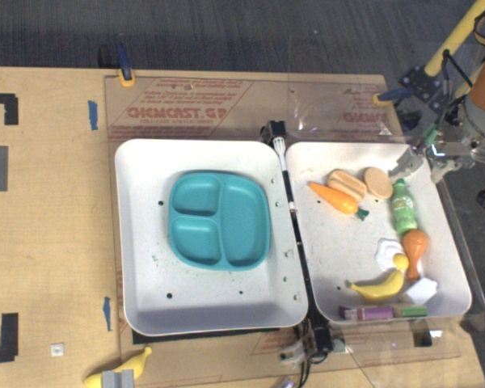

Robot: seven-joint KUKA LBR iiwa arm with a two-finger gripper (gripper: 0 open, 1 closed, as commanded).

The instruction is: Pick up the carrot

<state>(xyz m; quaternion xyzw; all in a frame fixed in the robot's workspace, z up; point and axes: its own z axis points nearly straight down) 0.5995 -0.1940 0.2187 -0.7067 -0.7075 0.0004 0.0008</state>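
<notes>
- Bins are seen side by side on the bench: a shallow white left bin (pixel 137 217) and a shallow white right bin (pixel 331 249).
- A teal plastic plate with three compartments (pixel 221 220) is set in the middle of the left bin.
- The small orange toy carrot with a green stub (pixel 336 198) is found in the upper left of the right bin, lying slantwise and touching a tan hot-dog bun (pixel 348 183).
- A round tan bread piece (pixel 378 182), a green plastic bottle (pixel 402 206), an orange pear-shaped toy (pixel 415 247), a yellow banana (pixel 380 285) and a purple tube (pixel 372 313) are also seen in that bin.
- The metal two-finger gripper (pixel 414 157) is seen at the right bin's upper right rim, well apart from the carrot; whether it is open cannot be told, and nothing is seen held.
</notes>
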